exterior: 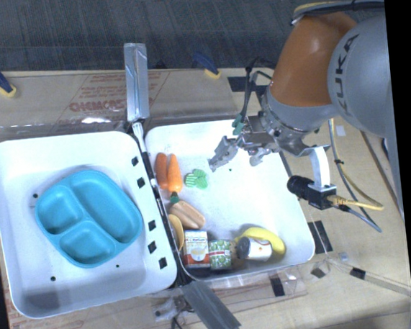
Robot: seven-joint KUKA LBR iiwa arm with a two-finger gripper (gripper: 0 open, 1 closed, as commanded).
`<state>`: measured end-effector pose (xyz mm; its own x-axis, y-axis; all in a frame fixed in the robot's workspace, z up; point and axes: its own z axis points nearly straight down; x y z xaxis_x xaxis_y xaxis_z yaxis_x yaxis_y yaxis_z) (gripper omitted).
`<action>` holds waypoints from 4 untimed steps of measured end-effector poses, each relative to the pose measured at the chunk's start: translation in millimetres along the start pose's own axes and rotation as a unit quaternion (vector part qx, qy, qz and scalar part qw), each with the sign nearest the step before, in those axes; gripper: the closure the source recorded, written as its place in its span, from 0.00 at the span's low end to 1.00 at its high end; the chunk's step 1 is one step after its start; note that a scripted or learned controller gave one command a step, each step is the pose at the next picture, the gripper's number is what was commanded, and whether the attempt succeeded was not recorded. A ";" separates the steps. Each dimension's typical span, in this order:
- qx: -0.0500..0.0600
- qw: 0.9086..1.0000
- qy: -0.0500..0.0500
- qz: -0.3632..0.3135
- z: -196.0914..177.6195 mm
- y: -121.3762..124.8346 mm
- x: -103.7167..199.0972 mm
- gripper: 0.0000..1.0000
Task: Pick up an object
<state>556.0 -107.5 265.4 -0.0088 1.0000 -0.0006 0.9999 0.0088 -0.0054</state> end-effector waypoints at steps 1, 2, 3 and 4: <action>0.006 0.996 0.001 0.089 158.8 22.3 -41.7 0.00; -0.002 1.000 0.000 0.022 174.7 78.0 -87.3 0.00; -0.003 1.000 0.001 -0.010 174.3 102.5 -30.5 0.00; 0.000 1.000 0.001 -0.025 175.3 7.1 -20.1 0.00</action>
<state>562.3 -127.7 90.0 -0.0597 0.9982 0.0014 0.9982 0.0597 -0.0048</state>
